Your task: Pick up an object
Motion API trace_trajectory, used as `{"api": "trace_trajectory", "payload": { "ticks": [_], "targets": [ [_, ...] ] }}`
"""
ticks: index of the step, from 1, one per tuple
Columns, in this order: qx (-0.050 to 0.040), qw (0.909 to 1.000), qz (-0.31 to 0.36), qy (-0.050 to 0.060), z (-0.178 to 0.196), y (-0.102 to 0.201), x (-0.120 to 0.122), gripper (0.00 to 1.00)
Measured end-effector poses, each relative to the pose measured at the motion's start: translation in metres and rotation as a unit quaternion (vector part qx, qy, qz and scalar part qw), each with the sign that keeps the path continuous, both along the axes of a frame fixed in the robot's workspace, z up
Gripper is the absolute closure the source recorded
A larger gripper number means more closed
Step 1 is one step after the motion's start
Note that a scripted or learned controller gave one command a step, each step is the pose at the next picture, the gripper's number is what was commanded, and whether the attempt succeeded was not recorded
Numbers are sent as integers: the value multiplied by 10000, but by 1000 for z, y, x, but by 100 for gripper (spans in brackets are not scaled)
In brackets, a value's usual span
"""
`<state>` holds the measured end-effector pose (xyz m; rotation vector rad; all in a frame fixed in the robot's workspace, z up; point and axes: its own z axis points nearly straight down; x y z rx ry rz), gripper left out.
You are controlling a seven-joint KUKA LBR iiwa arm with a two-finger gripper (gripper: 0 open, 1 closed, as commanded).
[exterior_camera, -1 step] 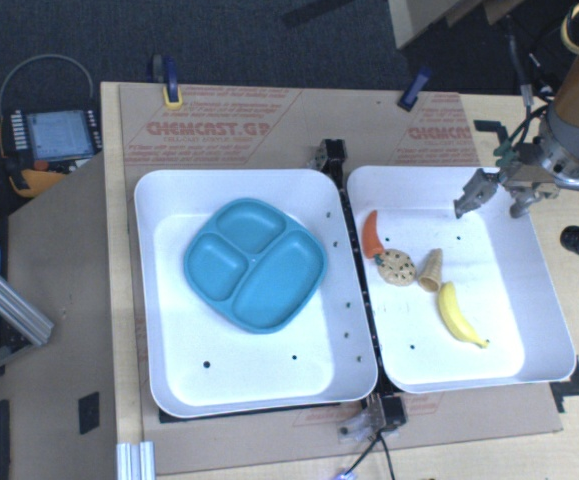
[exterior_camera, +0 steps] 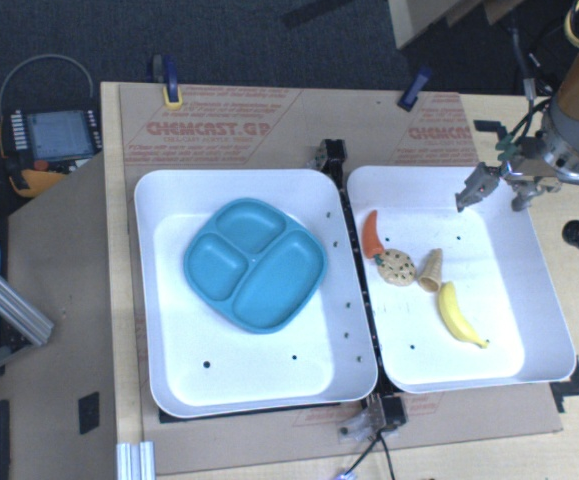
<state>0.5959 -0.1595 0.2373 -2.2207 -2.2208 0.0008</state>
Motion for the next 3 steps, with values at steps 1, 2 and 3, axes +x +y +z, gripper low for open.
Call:
{"api": "trace_trajectory", "payload": {
  "ticks": [1, 2, 3],
  "targets": [
    [5, 10000, -4, 14, -60, -3, 2, 0],
    [8, 10000, -6, 32, -109, -11, -4, 0],
    [9, 10000, -1, 29, -156, -10, -5, 0]
  ]
}}
